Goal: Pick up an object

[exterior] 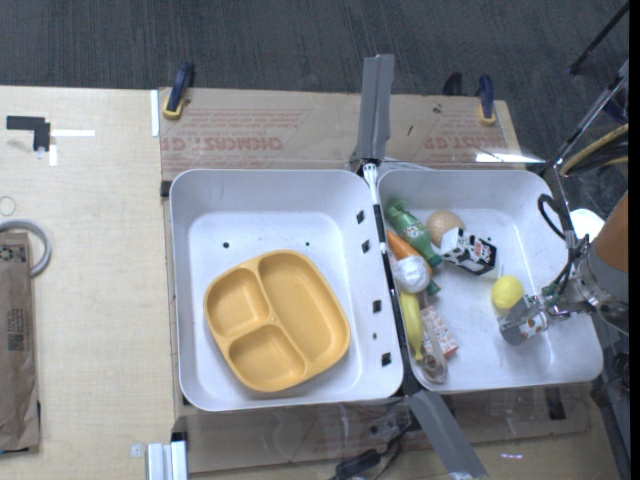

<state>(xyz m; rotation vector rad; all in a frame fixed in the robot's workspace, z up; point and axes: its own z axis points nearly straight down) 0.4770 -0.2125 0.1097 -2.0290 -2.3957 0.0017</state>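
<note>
Two white bins on the desk; candidate object: yellow ball (507, 291), right bin (470, 190).

The ball lies just above-left of the gripper (524, 325), which sits low in the bin; whether its fingers are spread or pressed together cannot be told. Judged light, smooth, round, likely to roll or slip: take it across its widest middle. Left of the ball: cow figure (468, 252), green bottle (413, 232), banana (410, 317). The left bin (260, 193) holds a yellow divided plate (276, 319).
</note>
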